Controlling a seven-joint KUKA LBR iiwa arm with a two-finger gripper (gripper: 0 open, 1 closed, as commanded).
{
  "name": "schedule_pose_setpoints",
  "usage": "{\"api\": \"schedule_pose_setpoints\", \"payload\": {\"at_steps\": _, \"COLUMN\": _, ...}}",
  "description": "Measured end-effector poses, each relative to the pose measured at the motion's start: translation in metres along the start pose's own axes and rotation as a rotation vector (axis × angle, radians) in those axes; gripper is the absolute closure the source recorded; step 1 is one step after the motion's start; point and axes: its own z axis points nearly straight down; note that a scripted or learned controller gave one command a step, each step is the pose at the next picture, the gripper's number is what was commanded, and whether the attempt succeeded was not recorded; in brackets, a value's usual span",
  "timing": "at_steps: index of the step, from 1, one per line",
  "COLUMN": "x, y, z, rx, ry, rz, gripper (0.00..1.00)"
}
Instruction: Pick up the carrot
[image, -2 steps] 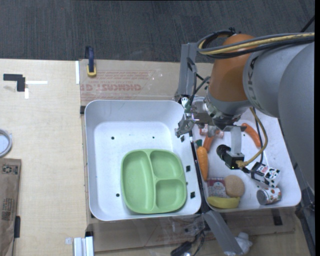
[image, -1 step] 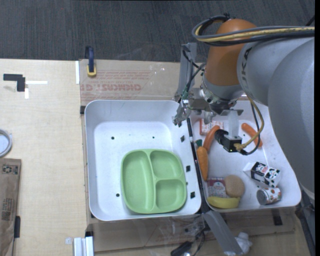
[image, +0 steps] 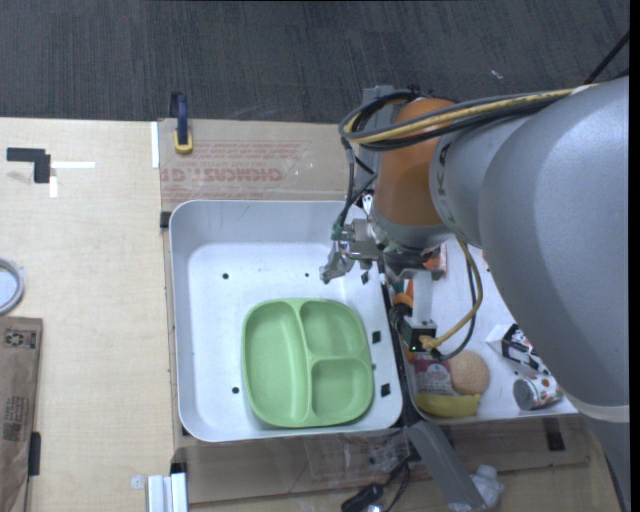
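Note:
My gripper (image: 392, 278) hangs under the orange wrist band, over the wall where the two bins meet, at the left edge of the right bin (image: 480, 300). A small orange piece, probably the carrot (image: 402, 297), peeks out just below the gripper body; most of it is hidden by the gripper. Another orange sliver shows beside the wrist. I cannot see whether the carrot is held or merely lies under the gripper.
The left bin (image: 200, 300) holds a green divided plate (image: 308, 362). In the right bin lie a banana (image: 448, 405), a bread roll (image: 468, 373), a red-labelled packet (image: 430, 378) and a spotted cup (image: 535, 390). The big grey arm covers much of the right bin.

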Motion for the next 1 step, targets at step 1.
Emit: {"api": "schedule_pose_setpoints", "payload": {"at_steps": 1, "x": -0.0210, "y": 0.0011, "z": -0.0052, "rx": 0.007, "ry": -0.025, "rz": 0.023, "gripper": 1.00}}
